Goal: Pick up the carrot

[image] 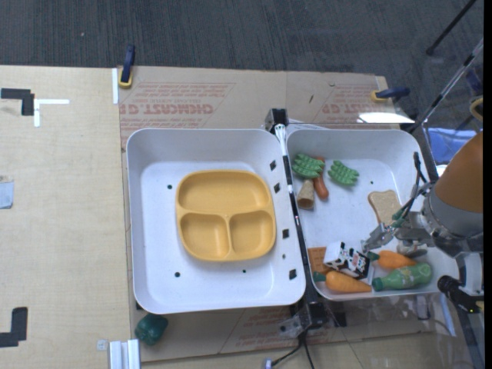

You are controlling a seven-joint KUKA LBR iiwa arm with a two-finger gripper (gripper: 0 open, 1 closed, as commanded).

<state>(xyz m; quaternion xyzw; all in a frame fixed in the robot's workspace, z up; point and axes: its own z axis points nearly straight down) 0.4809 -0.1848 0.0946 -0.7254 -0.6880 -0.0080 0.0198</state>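
An orange carrot [347,283] lies along the front wall of the right bin [350,141], pointing left to right. A second orange, carrot-like piece [397,260] lies just behind a green bottle [403,277] near the bin's front right corner. My gripper [390,238] hangs over the right side of this bin, just above and behind the second orange piece and to the right of the first carrot. Nothing shows between its parts.
The right bin also holds a black-and-white cow-patterned toy [347,260], a bread slice [383,204], two green vegetable pieces [308,164] [344,174] and a small sausage [320,188]. A yellow divided plate [225,214] sits in the left bin [146,229]. A green toy [151,328] lies on the bench.
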